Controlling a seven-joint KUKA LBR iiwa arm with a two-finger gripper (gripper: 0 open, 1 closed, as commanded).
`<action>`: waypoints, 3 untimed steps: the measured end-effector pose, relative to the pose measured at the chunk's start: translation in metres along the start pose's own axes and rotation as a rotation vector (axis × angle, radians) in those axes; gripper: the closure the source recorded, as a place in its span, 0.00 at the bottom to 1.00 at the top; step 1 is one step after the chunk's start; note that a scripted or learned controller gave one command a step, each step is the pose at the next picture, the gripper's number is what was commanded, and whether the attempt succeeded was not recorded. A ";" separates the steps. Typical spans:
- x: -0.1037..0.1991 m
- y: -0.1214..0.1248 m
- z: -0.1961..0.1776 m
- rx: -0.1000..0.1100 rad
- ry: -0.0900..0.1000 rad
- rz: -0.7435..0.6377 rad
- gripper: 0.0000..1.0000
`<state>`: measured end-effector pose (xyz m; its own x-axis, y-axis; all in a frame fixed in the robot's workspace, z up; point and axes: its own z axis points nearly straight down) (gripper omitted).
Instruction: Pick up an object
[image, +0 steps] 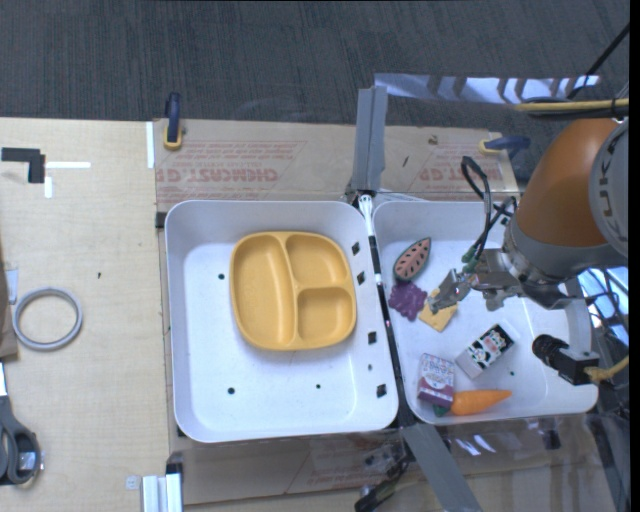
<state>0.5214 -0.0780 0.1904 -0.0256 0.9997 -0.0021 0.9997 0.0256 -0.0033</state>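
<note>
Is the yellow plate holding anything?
Empty. All three compartments of the plate show bare yellow; the toys lie in the right bin, where the gripper is.

The pincer (447, 292) hangs over the right bin (560, 395), apparently touching the yellow cheese wedge (437, 317). Purple grapes (406, 298) lie just left; carrot (480, 401) below.

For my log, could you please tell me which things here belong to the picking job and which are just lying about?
Job:
gripper
cheese wedge
watermelon slice
grapes
milk carton
carrot
pink carton

Lying about:
yellow divided plate
tape roll
scissors
</note>
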 end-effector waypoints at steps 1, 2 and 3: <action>-0.018 0.035 0.042 0.001 0.000 0.193 0.00; -0.034 0.036 0.099 0.001 0.002 0.528 0.00; -0.015 0.093 -0.001 -0.001 0.000 0.400 0.00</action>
<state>0.6149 -0.0910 0.1916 0.3661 0.9306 -0.0028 0.9306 -0.3661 -0.0010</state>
